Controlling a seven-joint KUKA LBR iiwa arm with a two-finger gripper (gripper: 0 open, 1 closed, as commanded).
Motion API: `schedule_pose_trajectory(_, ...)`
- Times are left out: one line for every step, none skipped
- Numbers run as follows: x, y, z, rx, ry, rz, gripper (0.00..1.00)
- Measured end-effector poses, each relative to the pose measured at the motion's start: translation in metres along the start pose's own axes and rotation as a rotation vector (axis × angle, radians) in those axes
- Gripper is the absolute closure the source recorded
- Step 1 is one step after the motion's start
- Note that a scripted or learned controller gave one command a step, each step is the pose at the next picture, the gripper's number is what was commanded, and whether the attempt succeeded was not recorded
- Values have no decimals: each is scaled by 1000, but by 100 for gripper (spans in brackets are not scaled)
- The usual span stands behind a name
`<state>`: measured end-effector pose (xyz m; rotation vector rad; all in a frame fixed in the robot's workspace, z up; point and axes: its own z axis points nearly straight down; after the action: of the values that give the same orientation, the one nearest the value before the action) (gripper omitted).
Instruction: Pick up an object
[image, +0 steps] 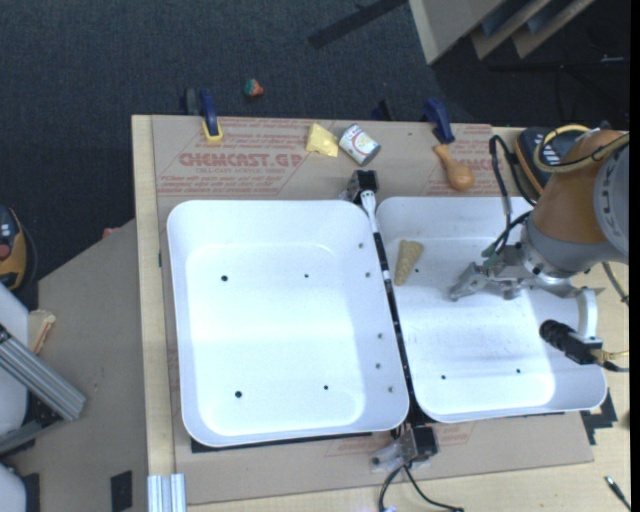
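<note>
1. We start at the left bin (200, 330): its white floor shows only a few small dark dots.
2. Behind the bins, the brown board (250, 160) carries red print that we read as "CHEMCAST", followed by letters too cut off to make out. On it, near its back edge, lie a yellow wedge-shaped piece (322, 141), a small white box-like item (359, 145) with markings too small to read, and a tan wooden tool (453, 167).
3. In the right bin (470, 390), a tan cone-shaped object (407, 261) lies close to the left wall, toward the back. We take it as the likeliest thing to pick.
4. The gripper (462, 288) hangs low over the right bin's middle, near the cone but apart from it, to the cone's right. Its grey fingers seem to meet at a point; nothing sits between them.
5. We judge the task still ahead: no object is lifted, and the approach, closing and lift all remain.
</note>
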<state>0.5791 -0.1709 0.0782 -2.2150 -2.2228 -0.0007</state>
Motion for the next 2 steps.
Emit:
schedule_pose_trajectory(-3,1,-18,-7,-5,3,100)
schedule_pose_trajectory(-57,-9,-133,-13,-11,8,100)
